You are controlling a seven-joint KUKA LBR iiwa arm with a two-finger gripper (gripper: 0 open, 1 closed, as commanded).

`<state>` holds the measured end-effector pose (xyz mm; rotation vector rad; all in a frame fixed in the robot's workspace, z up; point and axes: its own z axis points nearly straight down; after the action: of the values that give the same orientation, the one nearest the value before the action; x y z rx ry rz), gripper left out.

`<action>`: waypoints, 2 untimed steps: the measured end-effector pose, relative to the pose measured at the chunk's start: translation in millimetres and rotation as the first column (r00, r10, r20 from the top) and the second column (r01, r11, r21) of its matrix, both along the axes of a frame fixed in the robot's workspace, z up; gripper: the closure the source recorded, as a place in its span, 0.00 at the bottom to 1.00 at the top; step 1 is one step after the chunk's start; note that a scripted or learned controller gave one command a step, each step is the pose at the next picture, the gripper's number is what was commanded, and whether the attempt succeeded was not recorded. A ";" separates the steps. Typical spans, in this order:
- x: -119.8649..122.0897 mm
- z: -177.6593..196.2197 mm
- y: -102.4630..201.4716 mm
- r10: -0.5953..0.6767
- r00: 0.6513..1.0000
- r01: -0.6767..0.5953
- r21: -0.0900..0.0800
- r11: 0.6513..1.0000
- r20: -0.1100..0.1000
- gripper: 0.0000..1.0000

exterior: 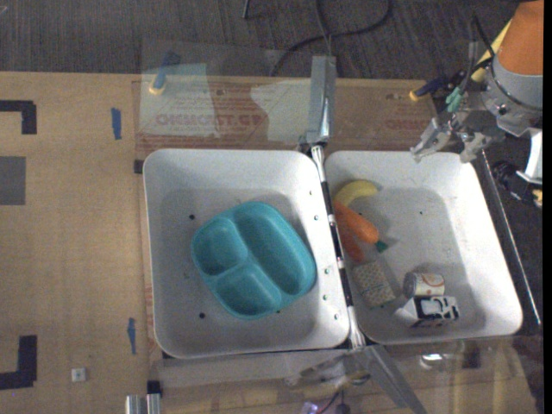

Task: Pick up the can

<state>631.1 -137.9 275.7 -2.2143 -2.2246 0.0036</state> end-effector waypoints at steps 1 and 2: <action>-62.4 -99.1 -14.7 0.011 1.000 -0.011 0.000 1.000 0.000 0.00; -140.1 -166.1 -28.6 0.365 0.931 -0.365 0.003 0.931 0.001 0.00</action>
<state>491.0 -166.5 109.6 -1.7616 -2.5966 0.0004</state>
